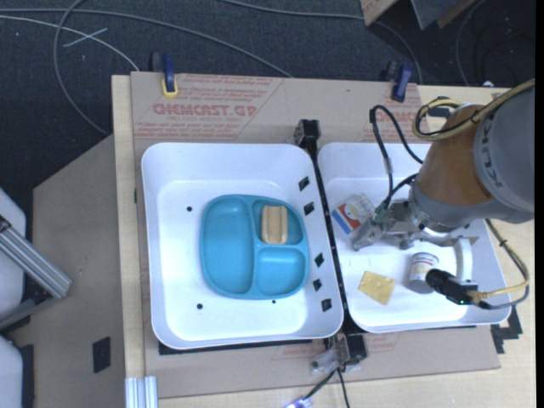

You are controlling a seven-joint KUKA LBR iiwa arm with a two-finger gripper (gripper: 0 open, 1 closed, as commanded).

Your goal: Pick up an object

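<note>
Divided tray (246, 257) sits in left bin (170, 228), w/ a block (274, 224) in its upper-right compartment. Right bin (399, 313): packet (350, 212) behind wedge (376, 286); small jar (420, 269) right of wedge.

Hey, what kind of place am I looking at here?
Probably a robotics lab test bench, not a kitchen. Two white bins sit clamped on a plywood board, a grey and orange robot arm reaches over the right one, and loose cables trail across dark carpet.

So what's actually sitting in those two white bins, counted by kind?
Blue divided plates: 1
Tan bread-like pieces on that plate: 1
Yellow wedges: 1
Small white containers: 1
Red, white and blue packets: 1
Total: 5
</note>
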